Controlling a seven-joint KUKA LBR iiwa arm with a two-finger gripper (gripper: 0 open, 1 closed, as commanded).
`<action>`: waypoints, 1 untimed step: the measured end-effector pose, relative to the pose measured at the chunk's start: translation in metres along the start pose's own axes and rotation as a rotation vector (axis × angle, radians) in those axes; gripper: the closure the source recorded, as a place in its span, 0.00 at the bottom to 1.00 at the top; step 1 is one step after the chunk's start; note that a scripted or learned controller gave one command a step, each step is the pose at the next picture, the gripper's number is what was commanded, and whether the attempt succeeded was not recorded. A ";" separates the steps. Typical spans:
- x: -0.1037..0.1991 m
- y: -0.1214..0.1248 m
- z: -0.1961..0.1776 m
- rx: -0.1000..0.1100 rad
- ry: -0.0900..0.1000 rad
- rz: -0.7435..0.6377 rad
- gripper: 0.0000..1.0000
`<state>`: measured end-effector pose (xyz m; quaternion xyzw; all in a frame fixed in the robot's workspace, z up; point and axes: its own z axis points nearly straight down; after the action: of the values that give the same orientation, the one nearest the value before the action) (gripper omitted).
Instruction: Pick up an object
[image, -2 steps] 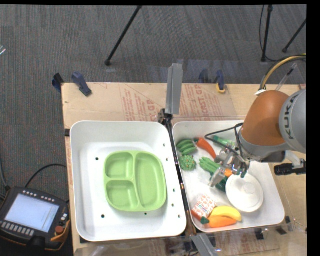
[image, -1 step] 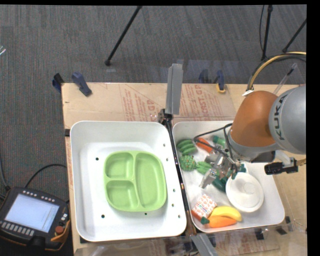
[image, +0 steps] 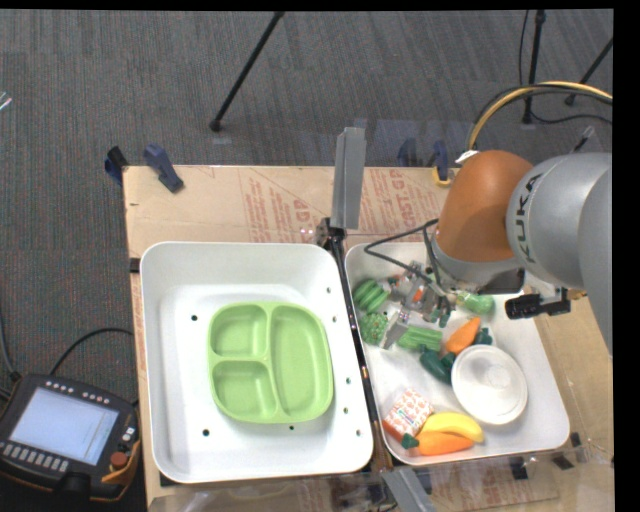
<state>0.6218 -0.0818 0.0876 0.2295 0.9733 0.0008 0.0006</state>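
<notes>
Nearest, a yellow banana (image: 452, 427) is lying in the right bin (image: 548, 415) beside a white bowl (image: 489, 382). Farther back, the tool (image: 418, 303) is hovering over green toys (image: 371, 297); its grip cannot be told. A green divided plate (image: 270, 361) is sitting in the left bin (image: 165, 330).

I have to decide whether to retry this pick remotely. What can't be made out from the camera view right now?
- Gripper: too small and cluttered against the green toys to tell whether it holds anything.
- Teal item: partly hidden by the white bowl and the carrot.
- Right bin: its upper part is covered by the arm's orange band.
</notes>
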 end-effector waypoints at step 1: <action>0.041 -0.029 0.001 0.002 0.002 0.020 0.00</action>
<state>0.5728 -0.0892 0.0870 0.2391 0.9710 0.0001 -0.0008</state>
